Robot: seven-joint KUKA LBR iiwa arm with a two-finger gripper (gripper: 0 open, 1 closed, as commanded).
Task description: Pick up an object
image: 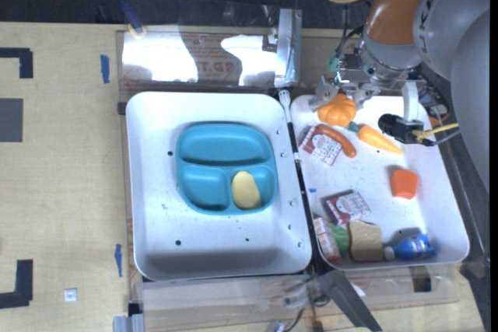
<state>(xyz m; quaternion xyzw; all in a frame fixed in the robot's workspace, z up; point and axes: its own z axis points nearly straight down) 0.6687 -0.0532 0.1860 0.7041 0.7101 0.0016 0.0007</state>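
Camera view, single frame. Landmark for all positions: the orange pumpkin-shaped toy [336, 111], which lies at the far-left corner of the right bin [440, 206].

- You will find the gripper [345, 89] directly above the toy, at its far edge and overlapping it. The wrist hardware covers the tip, so you cannot tell whether the gripper is open, closed or on the toy.
- The arm [459, 35] sits right of and beyond the toy, cut off by the frame's edge.
- Just right of the toy: a carrot [378, 138], lying at a slant.
- Just nearer than the toy: a red sausage [340, 141] lying across a red-and-white packet [317, 148]; the print is unreadable.
- Nearer and to the right, well apart: an orange block [404, 183].
- Nearer again: a second packet [348, 205], then a tan box [364, 239] and a blue bottle-like item [412, 246], crowded together at the bin's near wall. Small green and red items beside the box are too muddled to name.
- Left of the toy, in the left bin [148, 167]: a blue divided tray [222, 140] with a yellow oval item [246, 189] in its near-right compartment.
- Left of and beyond the toy: a clear sheet [202, 50], washed out by glare.
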